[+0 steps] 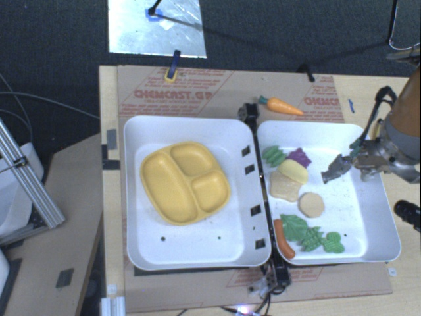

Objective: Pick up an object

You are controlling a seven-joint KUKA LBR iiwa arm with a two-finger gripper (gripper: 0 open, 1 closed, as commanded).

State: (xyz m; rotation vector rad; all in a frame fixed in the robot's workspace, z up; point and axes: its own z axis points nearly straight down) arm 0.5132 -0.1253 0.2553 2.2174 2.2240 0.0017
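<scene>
Camera view: the gripper [333, 170] hovers over the right bin [380, 229], its finger spread impossible to judge, holding nothing; a clean pick calls for dropping squarely onto one separate piece, such as the round biscuit [312, 205]. Two bins, one yellow divided tray [184, 182], seven toy foods inside, one carrot [281, 106] outside.

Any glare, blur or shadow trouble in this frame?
Camera view: even light and soft shadows in both bins; glare on the foil sheet at the top; the gripper is slightly soft, the toy food in the right bin fairly sharp.
</scene>
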